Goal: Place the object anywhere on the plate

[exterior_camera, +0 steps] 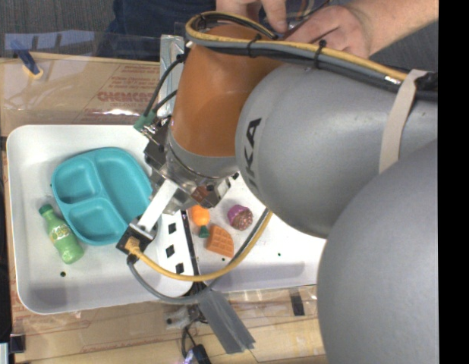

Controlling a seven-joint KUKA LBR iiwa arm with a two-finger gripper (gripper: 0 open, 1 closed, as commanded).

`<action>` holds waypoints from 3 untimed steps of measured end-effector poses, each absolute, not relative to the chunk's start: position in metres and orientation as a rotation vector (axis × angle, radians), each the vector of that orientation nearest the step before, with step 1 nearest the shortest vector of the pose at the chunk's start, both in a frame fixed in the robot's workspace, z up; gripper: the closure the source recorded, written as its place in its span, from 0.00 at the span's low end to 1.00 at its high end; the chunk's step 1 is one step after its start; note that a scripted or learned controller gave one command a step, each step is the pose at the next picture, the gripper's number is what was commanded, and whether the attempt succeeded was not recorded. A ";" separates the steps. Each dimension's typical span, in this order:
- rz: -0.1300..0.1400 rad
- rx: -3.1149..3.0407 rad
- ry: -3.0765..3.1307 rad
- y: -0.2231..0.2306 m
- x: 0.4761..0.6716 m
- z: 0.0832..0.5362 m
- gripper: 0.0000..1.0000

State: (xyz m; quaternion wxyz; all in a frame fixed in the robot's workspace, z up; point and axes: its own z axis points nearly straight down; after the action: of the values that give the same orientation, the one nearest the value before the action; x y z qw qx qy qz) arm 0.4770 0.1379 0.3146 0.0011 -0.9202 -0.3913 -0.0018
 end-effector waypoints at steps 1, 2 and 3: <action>0.010 -2.924 -1.141 0.220 0.504 0.270 1.00; 0.018 -2.760 -1.519 0.203 0.544 0.334 1.00; 0.013 -2.732 -1.549 0.217 0.540 0.335 0.00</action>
State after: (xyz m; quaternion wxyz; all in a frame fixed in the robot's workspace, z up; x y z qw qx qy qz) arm 0.5402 0.2173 0.3351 0.0006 -0.8700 -0.4931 0.0040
